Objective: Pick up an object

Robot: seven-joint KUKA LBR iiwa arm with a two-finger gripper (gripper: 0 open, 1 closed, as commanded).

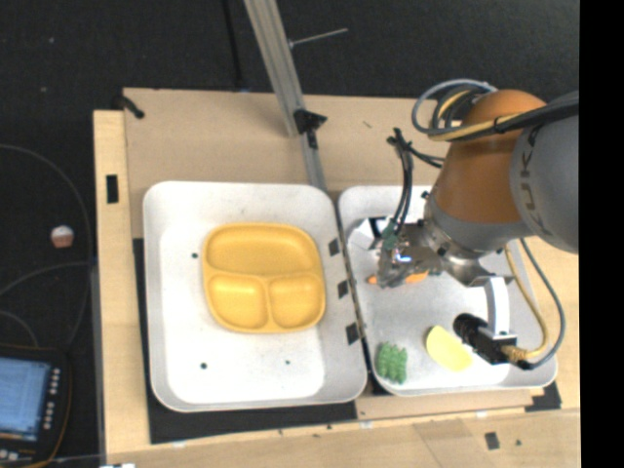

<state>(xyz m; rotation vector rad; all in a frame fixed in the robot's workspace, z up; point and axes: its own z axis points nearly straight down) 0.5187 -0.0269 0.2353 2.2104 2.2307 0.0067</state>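
Note:
My gripper (393,264) is down inside the right bin (421,386), at its upper left part, hanging under the grey and orange wrist. An orange thing (414,278) peeks out right beside the gripper, touching or nearly touching it; whether it is held cannot be seen. A yellow rounded object (447,348) lies at the front of the right bin. A small green knobbly object (392,360) sits at that bin's front left corner.
The left bin (175,359) holds a yellow three-compartment plate (263,276) in its middle. A slanted metal pole (283,76) rises behind the bins. The wooden bench edge runs around both bins.

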